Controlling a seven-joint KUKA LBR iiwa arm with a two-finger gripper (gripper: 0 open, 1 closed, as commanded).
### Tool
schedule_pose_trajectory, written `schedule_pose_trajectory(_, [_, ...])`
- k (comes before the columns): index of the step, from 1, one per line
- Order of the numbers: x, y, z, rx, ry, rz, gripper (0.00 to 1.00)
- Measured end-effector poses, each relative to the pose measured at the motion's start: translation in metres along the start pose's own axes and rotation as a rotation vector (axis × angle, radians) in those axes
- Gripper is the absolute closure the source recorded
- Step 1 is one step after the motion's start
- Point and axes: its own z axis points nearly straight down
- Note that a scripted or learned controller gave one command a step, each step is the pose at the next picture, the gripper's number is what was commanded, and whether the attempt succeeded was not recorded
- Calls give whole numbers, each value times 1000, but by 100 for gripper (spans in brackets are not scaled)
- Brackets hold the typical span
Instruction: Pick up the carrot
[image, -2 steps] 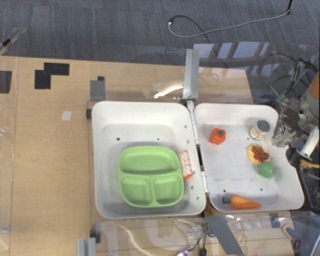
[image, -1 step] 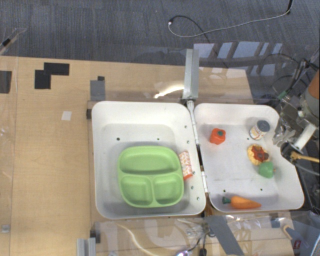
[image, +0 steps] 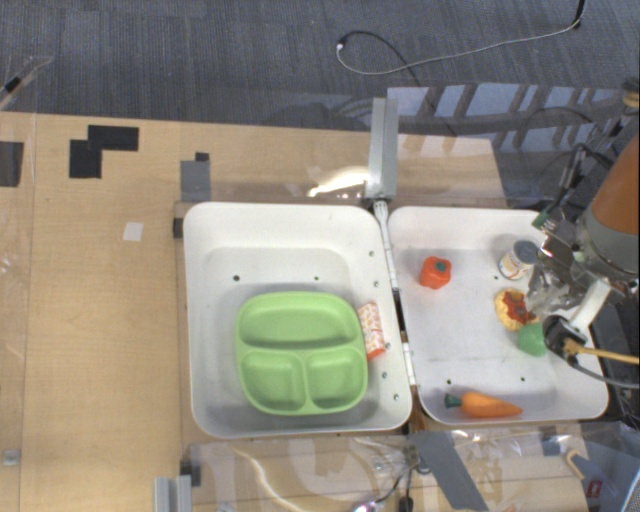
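Note:
The carrot (image: 485, 405) is orange with a green stub at its left end. It lies flat along the front wall of the right bin (image: 455, 335). My gripper (image: 550, 292) hangs over the right side of that bin, above a yellow and red toy and a green one. It is well behind and to the right of the carrot, not touching it.
A red-orange pepper toy (image: 434, 272) sits mid-bin, and a small can (image: 514, 261) stands by the gripper. Beneath the gripper lie the yellow and red toy (image: 511, 309) and the green piece (image: 530, 340). The left bin (image: 215, 260) holds a green divided plate (image: 300, 350) and a small packet (image: 371, 329).

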Motion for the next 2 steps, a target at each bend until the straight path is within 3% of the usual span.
schedule_pose_trajectory(1, [99,-87,-82,-3,1,87,100])
schedule_pose_trajectory(2, [77,-89,53,2,-3,219,100])
